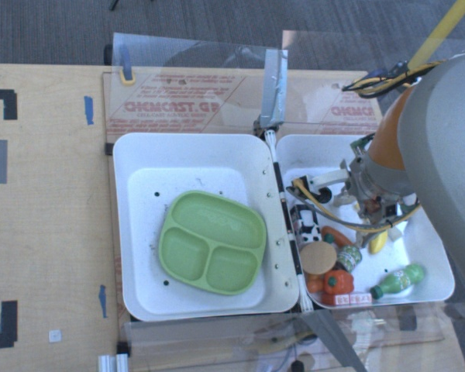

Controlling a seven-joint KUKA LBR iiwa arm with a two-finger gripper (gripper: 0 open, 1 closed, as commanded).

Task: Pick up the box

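While my arm reaches in from three o'clock, my pincer hangs low over the right bin, near the middle of that bin, and I cannot tell its state because wrist and cables cover it. The box, flat with red and white print, lies at the bin's six o'clock edge, just below a red tomato-like toy that touches it. At about eight o'clock from my pincer sits a round tan disc, with a small black-and-white piece just above that. A green bottle lies on its side toward five o'clock, and a yellow piece rests close beneath my wrist. In the left bin lies a green divided plate, well apart from me. Both bins stand on the pale wooden counter.
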